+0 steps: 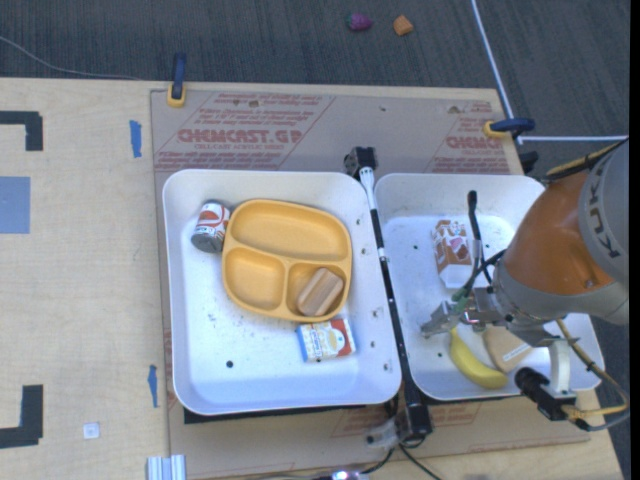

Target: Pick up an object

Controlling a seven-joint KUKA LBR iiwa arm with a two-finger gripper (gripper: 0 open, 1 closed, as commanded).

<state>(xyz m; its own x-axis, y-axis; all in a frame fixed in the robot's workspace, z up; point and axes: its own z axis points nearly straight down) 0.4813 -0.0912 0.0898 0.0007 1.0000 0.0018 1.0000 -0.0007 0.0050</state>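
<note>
Left bin [185,298]: a small can [209,226] lies just beside a yellow divided tray [285,258], which carries a tan block [320,291] in its lower right compartment; a small carton [326,340] lies just below the tray. Right bin [420,378]: a printed packet [452,244] lies toward the back, a banana [472,361] toward the front. My gripper [447,318] hangs low between them, nearer the banana, which I judge the likeliest target. Whether it is spread or closed I cannot tell. Risks, as I judge them: the curved banana may roll off the fingertips, and a descent close beside the packet may nudge it instead.
</note>
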